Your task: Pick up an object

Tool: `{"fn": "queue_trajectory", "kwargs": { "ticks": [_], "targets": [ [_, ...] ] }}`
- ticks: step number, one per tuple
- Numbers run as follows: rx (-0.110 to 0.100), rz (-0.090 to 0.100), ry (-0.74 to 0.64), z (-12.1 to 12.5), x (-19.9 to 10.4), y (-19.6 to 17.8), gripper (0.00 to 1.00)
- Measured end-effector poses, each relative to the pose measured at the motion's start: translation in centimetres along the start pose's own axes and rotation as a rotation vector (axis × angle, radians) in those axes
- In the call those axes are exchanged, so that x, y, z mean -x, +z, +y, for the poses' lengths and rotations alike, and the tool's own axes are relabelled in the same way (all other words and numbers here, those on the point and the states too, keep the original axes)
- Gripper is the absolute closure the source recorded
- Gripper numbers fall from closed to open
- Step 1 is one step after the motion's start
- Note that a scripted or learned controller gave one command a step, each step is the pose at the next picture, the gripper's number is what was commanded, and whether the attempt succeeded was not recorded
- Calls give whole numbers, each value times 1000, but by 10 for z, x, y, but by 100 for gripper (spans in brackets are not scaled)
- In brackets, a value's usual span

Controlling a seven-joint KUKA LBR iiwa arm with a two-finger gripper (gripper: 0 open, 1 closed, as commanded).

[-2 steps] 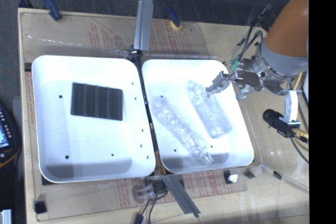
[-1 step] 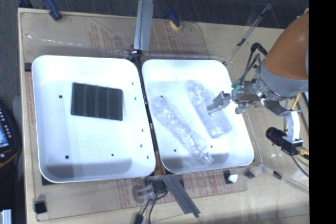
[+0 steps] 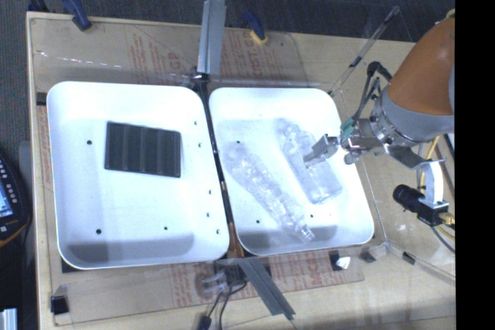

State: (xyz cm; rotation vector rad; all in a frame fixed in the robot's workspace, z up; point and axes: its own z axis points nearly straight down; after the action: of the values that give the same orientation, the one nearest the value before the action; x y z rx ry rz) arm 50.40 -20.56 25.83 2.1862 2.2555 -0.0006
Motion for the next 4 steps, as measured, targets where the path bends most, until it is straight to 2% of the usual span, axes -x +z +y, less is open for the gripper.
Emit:
{"fn": "queue_trajectory", "kwargs": {
  "ticks": [1, 2, 3, 4],
  "targets": [
    [1, -1, -41, 9, 4, 5, 0],
    [2, -2, -63, -4, 4, -9, 0],
    [-2, 1, -243, -27, 4, 68, 0],
    [-1, 1, -80, 36, -20, 44, 0]
  ]
}}
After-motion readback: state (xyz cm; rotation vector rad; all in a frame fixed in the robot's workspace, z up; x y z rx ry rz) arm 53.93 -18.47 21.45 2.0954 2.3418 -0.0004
